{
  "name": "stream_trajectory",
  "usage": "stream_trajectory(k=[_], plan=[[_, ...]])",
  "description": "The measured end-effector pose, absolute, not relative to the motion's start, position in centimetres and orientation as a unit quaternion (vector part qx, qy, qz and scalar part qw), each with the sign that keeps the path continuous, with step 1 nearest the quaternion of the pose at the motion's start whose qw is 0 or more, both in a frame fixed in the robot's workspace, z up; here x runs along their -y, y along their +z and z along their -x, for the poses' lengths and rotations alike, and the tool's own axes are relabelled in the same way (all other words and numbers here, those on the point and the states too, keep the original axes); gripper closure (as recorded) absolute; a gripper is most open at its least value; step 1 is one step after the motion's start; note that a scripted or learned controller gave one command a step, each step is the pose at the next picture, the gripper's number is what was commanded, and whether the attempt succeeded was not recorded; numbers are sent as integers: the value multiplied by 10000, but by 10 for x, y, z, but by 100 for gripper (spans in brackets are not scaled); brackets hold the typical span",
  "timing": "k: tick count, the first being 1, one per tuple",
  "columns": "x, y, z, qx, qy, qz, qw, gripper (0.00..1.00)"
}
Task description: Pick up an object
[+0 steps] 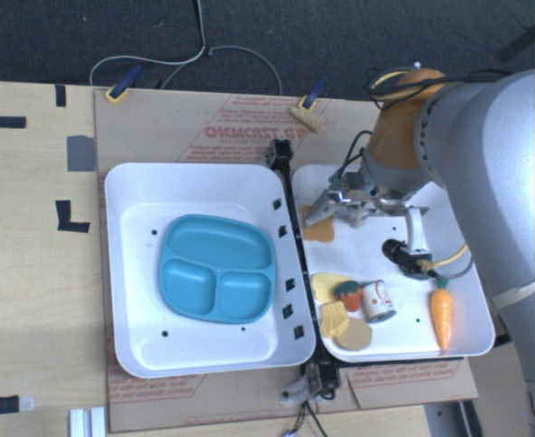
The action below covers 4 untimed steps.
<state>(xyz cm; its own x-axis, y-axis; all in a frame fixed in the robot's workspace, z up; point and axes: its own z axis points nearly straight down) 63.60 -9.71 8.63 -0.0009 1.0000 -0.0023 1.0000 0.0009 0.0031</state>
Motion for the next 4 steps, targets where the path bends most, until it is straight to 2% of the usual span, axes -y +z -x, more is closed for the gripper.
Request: stream_trajectory(k=[1, 2, 3, 4], plan=[[94, 99, -663, -7077, 7, -7065, 5, 0], [94, 86, -636, -7074, 6, -7068, 22, 0], [96, 85, -668, -7084, -32, -7058, -8, 0], [97, 86, -632, -7075, 5, -7067, 20, 0]])
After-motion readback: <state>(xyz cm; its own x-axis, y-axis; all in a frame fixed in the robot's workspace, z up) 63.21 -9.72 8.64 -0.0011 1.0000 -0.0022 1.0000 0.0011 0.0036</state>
